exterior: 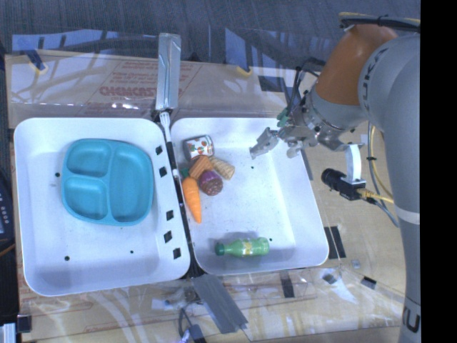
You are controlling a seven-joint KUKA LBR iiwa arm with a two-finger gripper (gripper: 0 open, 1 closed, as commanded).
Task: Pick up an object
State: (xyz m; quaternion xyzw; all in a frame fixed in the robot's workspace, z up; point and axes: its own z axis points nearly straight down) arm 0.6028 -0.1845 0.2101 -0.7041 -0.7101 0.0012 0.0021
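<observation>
The right bin [275, 199] holds several toy objects. A small tin can [198, 147], a brown ridged piece [201, 166], a tan waffle-like piece [223, 168] and a dark red round piece [211, 183] cluster near its left wall. An orange carrot [191, 199] lies just below them. A green bottle [243, 246] rests on its side near the front wall. My gripper [278, 146] hovers over the bin's back right part, to the right of the cluster. It is open, with nothing between its fingers [261, 144].
The left bin [36, 249] holds a blue divided plate [108, 181]. A black-clipped wall [171, 191] separates the two bins. The grey arm with its orange band [350, 56] comes in over the right bin's right rim. A black fitting with cables [343, 183] hangs beside the wrist.
</observation>
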